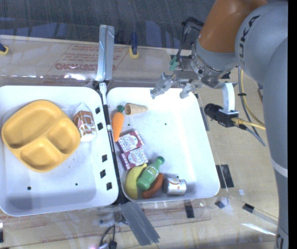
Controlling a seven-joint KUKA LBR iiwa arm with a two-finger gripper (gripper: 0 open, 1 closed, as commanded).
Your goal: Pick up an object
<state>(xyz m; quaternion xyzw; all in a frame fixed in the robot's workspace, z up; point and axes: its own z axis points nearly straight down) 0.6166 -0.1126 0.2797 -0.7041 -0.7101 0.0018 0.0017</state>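
Overhead view of the desk (252,154). The claw (172,88) hangs over the back rim of the right bin (190,149), fingers spread apart and holding nothing. Below it lie an ice-cream cone (135,108), a carrot (117,124), two red packets (132,148) and — clustered at the front — a green bottle (151,173), banana (133,182) and can (175,186). The left bin (50,191) holds a yellow divided plate (40,134).

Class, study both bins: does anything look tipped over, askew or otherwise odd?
The silver can lies on its side at the right bin's near edge, and the green bottle lies tilted across the banana. Nothing looks spilled.
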